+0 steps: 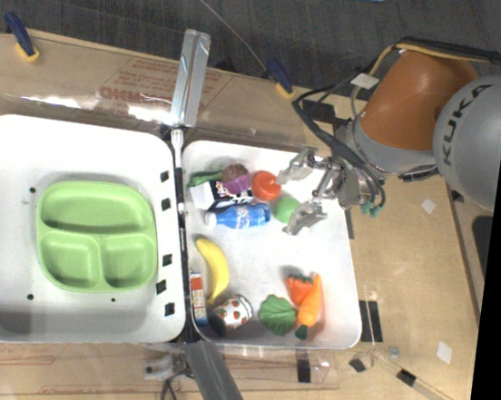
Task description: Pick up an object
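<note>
Fingers: the fingers (pixel 301 190) of the gripper are spread apart, one metal finger reaching up-left near the bin's far rim and the other pointing down toward the bin floor; nothing sits between them.
Nearest object: a small green item (pixel 285 209) lies just beside the lower finger, on its left.
Cluster beside it: a red tomato-like piece (pixel 266 186), a dark purple piece (pixel 235 179) and a blue-and-white bottle (pixel 239 215) lying on its side are crowded together in the far part of the right bin (pixel 350 281).
Near part of the bin: a banana (pixel 215 268) lies by the left wall; a red-and-white ball (pixel 234 311), a green leafy piece (pixel 277 314) and an orange carrot (pixel 308 303) lie along the near side, well apart from the fingers.
Arm: the grey arm with its orange band (pixel 410 97) reaches in from the right, above the bin's far right corner.
Left bin: the left bin (pixel 2 208) holds a green divided tray (pixel 96 236).
Table: both bins rest side by side on the brown table (pixel 420 299).
</note>
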You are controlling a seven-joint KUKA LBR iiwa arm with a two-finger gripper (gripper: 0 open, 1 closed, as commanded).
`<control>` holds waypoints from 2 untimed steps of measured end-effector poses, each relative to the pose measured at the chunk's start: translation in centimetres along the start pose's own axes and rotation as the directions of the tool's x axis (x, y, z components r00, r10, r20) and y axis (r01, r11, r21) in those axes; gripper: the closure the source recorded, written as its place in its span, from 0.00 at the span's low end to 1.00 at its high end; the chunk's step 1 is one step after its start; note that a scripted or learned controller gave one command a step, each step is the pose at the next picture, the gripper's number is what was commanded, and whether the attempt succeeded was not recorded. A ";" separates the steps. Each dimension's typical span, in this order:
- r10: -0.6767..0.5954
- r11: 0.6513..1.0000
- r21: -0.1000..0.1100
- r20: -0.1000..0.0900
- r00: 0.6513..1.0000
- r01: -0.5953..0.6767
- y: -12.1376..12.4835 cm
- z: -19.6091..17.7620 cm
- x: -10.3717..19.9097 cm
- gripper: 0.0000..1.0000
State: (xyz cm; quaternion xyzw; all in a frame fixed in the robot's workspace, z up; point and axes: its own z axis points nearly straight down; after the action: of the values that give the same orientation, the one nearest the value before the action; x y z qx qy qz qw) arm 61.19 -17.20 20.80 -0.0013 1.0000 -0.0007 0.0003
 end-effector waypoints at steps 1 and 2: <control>-0.161 0.987 -0.001 0.001 0.987 0.161 0.1 11.7 -4.6 0.00; -0.168 0.986 0.004 0.007 0.986 0.168 0.1 10.3 -4.8 1.00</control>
State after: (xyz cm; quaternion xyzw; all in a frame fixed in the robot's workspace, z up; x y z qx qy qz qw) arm 66.04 -17.05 10.55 -0.0853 0.9963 -0.0023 0.0040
